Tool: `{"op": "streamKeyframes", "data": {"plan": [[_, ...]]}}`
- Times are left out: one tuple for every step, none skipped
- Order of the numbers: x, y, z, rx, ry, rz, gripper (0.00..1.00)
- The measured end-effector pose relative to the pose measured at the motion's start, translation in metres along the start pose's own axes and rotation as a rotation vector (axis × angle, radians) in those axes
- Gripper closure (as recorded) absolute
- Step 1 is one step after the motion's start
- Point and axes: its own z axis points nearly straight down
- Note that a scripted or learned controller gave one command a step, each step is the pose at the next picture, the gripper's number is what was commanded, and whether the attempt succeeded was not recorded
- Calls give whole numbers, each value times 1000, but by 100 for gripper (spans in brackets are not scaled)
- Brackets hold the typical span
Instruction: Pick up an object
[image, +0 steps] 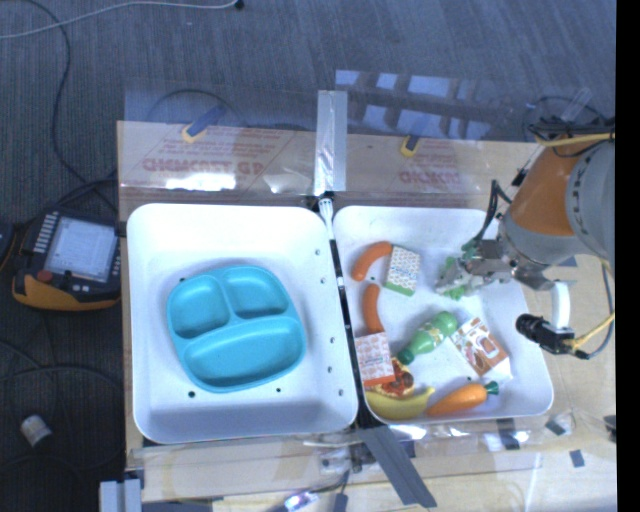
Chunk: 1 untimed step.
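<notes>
Grey two-finger gripper low inside right white bin, upper right of green plastic bottle, likely poised for grab. Grip state: cannot tell. Bottle lies tilted mid-bin; orange plastic carrot below it, yellow banana lower left.

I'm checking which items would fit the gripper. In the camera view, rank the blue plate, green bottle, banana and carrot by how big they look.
Largest to smallest:
1. Blue plate, by far the largest.
2. Banana, partly covered by a packet.
3. Carrot and green bottle look about alike, so I won't rank them.
</notes>
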Motion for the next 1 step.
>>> {"op": "streamKeyframes", "data": {"plan": [[50, 18, -94, 16, -2, 137, 100]]}}
